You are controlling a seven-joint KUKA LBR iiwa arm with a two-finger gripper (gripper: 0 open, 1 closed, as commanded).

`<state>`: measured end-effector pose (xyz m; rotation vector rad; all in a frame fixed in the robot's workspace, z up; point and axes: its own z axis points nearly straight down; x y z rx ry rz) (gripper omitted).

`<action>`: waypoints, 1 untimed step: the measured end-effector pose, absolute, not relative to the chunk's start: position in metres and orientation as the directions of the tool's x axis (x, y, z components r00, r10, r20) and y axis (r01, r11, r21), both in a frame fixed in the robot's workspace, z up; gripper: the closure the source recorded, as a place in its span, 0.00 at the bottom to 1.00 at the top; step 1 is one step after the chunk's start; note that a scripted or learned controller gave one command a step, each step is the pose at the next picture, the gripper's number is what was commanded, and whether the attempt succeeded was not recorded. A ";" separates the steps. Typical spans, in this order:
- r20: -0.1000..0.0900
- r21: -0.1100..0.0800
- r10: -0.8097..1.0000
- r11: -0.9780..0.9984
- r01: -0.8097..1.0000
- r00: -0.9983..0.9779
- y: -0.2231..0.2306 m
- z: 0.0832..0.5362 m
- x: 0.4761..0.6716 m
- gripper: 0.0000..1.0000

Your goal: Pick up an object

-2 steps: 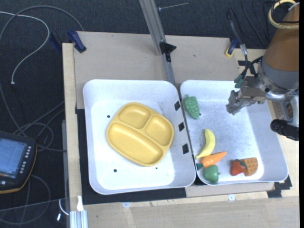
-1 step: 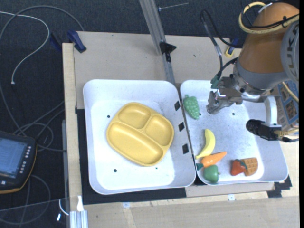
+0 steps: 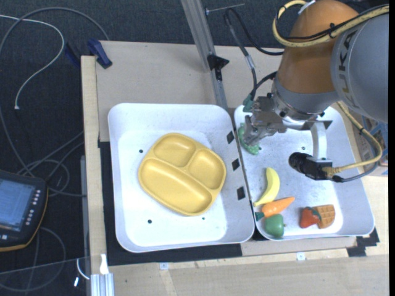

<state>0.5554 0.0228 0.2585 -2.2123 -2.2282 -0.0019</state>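
Reaching into the right bin point(image 3: 345, 165), upper-left corner: gripper point(image 3: 256, 134) sits low over a small green object point(image 3: 250, 145) lying just beside the wall shared with the left bin point(image 3: 123, 165). Green bit shows right at the fingertip area, but can't tell if it's between the jaws or just under them; can't tell whether the jaws are open or closed either, the wrist blocks the view

Likely target = that green object. Rest of the right bin's contents sit near the front edge, well apart from the gripper: banana point(image 3: 269, 186), carrot point(image 3: 277, 206) touching the banana's lower end, green pepper point(image 3: 274, 226) just below the carrot, red-and-tan piece point(image 3: 318, 216) off to the right

Risks, my read:
- object hugs the bin wall, so one finger may land on the wall or the rim instead of beside the object; jaws close on nothing
- object is small and low, a shallow pinch could squirt it sideways
- black cable fitting point(image 3: 308, 165) hangs over the bin middle and could snag on a lift or swing

Counts: 2 white bins, 1 yellow divided plate point(image 3: 182, 174) (three compartments, left bin), 1 banana, 1 carrot, 1 pepper, 1 red-and-tan piece, 1 green object at the gripper. 1 arm, 1 gripper. Bins sit on the counter point(image 3: 92, 134)
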 end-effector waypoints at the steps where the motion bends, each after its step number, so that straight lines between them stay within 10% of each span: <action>1: 0.001 0.000 1.000 0.006 1.000 -0.006 0.066 0.241 0.572 1.00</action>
